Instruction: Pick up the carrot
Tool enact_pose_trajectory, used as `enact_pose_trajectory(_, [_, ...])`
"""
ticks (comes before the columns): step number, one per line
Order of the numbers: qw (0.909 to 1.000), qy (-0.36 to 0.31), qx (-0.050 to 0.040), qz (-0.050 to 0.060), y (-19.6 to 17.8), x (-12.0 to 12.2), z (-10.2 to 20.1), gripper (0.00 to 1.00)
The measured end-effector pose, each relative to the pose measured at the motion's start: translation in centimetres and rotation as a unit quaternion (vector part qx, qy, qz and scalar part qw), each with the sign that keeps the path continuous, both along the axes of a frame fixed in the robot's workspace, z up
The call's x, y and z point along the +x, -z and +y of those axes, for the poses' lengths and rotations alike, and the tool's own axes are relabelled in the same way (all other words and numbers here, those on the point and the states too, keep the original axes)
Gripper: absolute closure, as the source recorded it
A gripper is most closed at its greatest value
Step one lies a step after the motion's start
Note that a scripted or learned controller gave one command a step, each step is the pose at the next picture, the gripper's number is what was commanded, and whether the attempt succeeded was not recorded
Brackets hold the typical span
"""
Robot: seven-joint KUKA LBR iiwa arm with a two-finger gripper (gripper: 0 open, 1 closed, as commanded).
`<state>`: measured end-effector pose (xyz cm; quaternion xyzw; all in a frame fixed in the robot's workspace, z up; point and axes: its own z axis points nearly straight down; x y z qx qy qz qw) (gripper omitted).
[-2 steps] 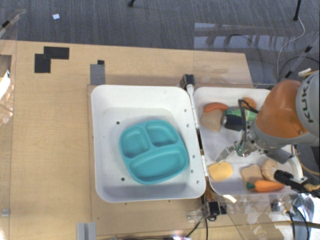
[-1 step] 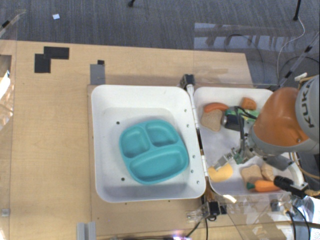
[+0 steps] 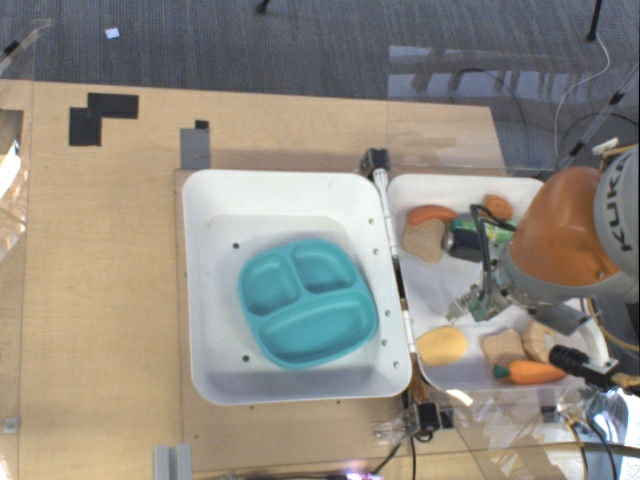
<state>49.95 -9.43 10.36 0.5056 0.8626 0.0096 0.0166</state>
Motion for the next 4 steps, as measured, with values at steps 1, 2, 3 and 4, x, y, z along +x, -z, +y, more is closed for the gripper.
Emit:
enact_pose_trajectory(1, [1.0, 0.0, 0.0001, 0.001, 0.1, -0.1, 0.0, 0.0])
enact_pose_trajectory(2, [0.9995, 0.03, 0.0012, 0.009, 1.3, -0.6, 0.1, 0.0])
enact_pose_trajectory(3, [0.9996, 0.029, 0.0015, 0.003, 0.1, -0.2, 0.3, 1.0])
enact_pose_trajectory(4, [0.9996, 0.03, 0.0016, 0.004, 0.1, -0.2, 0.3, 0.0])
